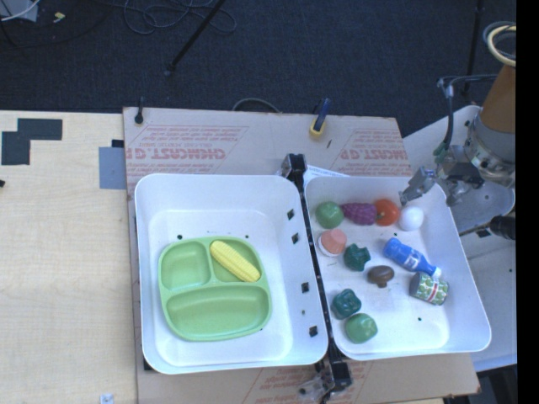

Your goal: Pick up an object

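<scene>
Hovering at the right bin's far edge: two-finger tool [434, 185], spread apart, grasping nothing. Just beside it, small white ball [411, 218] touching round orange-red fruit [386, 211]. Likely to roll aside or get nudged against fruit during closing.

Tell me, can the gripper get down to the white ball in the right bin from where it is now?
Probably yes. The gripper hangs at the right bin's upper right edge, close to the white ball. Nothing lies over the ball, though the orange-red fruit touches its left side and may crowd the fingers.
</scene>
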Controlling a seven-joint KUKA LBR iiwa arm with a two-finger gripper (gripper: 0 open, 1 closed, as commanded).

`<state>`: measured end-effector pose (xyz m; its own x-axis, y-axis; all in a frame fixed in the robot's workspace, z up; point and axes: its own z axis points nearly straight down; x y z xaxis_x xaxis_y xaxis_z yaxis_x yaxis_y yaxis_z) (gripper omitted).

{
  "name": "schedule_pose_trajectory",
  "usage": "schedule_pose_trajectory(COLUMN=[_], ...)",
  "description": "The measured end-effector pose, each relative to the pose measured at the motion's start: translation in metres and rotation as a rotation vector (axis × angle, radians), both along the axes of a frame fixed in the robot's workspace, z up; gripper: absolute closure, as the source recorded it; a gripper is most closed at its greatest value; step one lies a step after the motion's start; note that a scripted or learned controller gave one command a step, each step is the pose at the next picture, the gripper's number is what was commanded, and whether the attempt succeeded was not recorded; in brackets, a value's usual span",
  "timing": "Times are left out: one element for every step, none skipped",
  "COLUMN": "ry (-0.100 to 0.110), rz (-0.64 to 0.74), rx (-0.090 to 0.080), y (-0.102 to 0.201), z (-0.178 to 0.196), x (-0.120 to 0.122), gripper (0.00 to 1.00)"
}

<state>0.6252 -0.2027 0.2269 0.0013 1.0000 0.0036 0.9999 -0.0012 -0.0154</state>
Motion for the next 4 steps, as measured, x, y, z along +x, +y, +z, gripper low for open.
schedule_pose_trajectory(ry=[-0.013,-0.008,-0.010,-0.010], rz=[0.002,0.003,0.003,0.004], rx=[-0.003,-0.001,-0.002,-0.002], y=[0.000,0.002,0.010,0.013], z=[0.009,-0.049,-0.099,-0.142], x=[0.003,-0.007,-0.016,-0.016], gripper=[0.00,0.00,0.00,0.00])
